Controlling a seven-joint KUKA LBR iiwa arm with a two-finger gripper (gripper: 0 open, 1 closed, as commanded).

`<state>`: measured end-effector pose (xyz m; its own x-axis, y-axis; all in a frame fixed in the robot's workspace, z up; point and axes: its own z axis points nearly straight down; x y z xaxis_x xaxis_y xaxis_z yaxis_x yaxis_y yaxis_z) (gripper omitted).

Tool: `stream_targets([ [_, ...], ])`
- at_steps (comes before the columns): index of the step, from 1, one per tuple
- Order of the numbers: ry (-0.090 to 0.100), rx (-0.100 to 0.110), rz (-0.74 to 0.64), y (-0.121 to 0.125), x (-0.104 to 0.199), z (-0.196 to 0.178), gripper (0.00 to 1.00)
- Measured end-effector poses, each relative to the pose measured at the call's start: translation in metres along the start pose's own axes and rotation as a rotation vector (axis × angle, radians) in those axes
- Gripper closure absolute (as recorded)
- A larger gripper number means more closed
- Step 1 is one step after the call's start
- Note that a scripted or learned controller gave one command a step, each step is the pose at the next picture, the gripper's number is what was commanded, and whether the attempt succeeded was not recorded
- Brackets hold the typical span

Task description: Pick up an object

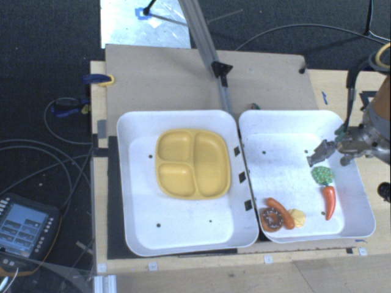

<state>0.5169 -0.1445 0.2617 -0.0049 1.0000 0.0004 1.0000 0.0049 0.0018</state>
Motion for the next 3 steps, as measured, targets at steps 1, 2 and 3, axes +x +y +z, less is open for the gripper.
stream_targets([
  [1, 0.000, -0.001, 0.002, 0.000, 0.000, 0.000, 0.00],
  [2, 0.000, 0.006, 0.005, 0.004, -0.007, 0.058, 0.00],
  [3, 0.001, 0.005, 0.004, 0.011, -0.006, 0.102, 0.00],
])
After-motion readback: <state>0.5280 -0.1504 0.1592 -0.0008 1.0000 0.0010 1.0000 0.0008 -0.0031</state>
